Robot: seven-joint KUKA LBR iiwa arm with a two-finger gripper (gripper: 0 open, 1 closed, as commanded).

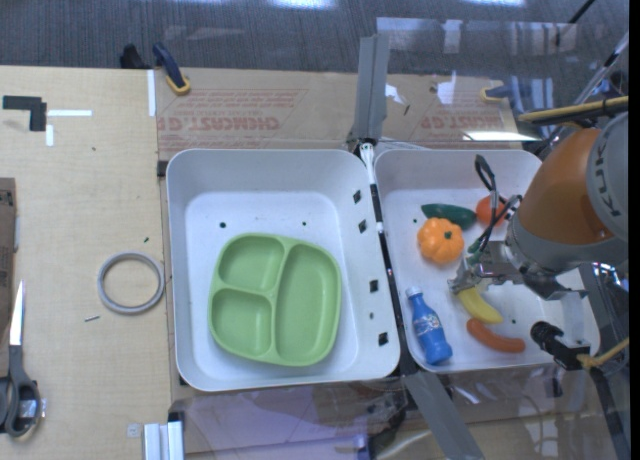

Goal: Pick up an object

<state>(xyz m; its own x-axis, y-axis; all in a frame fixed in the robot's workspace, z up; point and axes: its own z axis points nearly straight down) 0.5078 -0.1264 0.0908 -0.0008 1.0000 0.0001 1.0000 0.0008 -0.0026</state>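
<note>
Here the tool (pixel 470 281) hung low in the right bin (pixel 400 173), over the banana's (pixel 478 303) upper end; its opening couldn't be told. The banana lay slanted, long axis running from upper left to lower right. A pumpkin (pixel 441 240), blue bottle (pixel 429 326) and carrot (pixel 495 336) crowded near; a green plate (pixel 275 299) filled the left bin (pixel 185 248)

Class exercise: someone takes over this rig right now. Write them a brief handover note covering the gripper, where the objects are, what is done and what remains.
Gripper: low in the right bin, just above the banana; finger state unclear.
Right bin also holds the pumpkin, blue bottle, orange sausage and a green item.
Left bin holds the green divided plate.
Done: arm is over the objects.
Left: nothing visibly gripped or lifted; pick still to do.
</note>
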